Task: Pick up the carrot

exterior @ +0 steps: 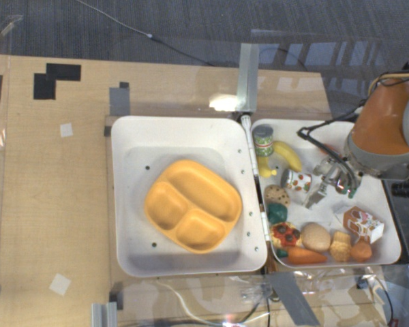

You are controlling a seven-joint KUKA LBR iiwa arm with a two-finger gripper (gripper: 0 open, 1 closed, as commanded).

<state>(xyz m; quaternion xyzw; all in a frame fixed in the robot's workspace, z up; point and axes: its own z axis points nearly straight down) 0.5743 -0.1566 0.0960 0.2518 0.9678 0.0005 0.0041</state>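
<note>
Carrot (pixel 307 255) against right bin's (pixel 392 240) near rim, tool (pixel 332 184) above, open, holding nothing

The left white bin (pixel 123 182) holds a yellow plate (pixel 193 204) with three dips in it, sitting in the middle. The right white bin (pixel 388 230) holds lots of toy food. At its 11 o'clock corner stands a small green can (pixel 263 141). Just beside the can, toward 3 o'clock, lies a yellow banana (pixel 287 155). Below them, near the left wall, sit a spotted cookie (pixel 276 195), then a dark green thing (pixel 277 212), then a red and yellow thing (pixel 285 234). A tan round bun (pixel 315 237) sits at 6 o'clock. A small red and white carton (pixel 362 224) sits at 4 o'clock.
</note>
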